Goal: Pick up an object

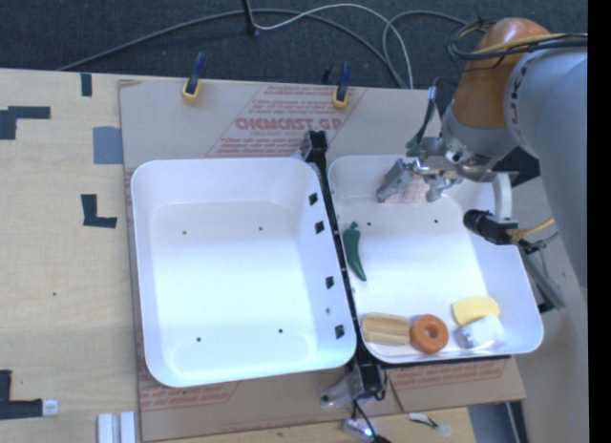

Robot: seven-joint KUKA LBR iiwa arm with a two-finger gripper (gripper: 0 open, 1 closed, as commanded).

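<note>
**A:** Report the arm position.

**B:** The grey arm (535, 97) enters from the right of the frame, with its orange band (496, 69) at the upper right. The gripper (412, 186) is over the upper part of the right bin (496, 269), close to the bin's far wall.

**A:** Gripper condition?

**B:** The two fingers are spread apart, one angled toward the lower left and one pointing down. Nothing is visible between them. Whether the tips touch the bin floor cannot be determined.

**A:** List the contents of the right bin.

**B:** A green pepper-shaped object (354, 250) lies against the left wall, just beside the divider between the bins. Along the lower edge, from left to right: a tan bread-like piece (385, 328), an orange ring-shaped doughnut (430, 333) touching it, and a yellow block (474, 310) with a whitish item (479, 335) just below it. All four lower objects are well apart from the gripper.

**A:** And the left bin?

**B:** The left bin (143, 241) shows its white floor and a few small dark dots.

**A:** Surroundings?

**B:** Both bins sit on a cardboard sheet (258, 116) laid on the wooden surface (57, 269). Two clamps (195, 83) with blue handles hold the sheet's upper edge. Cables (315, 16) run across the dark floor at the top of the frame.
</note>
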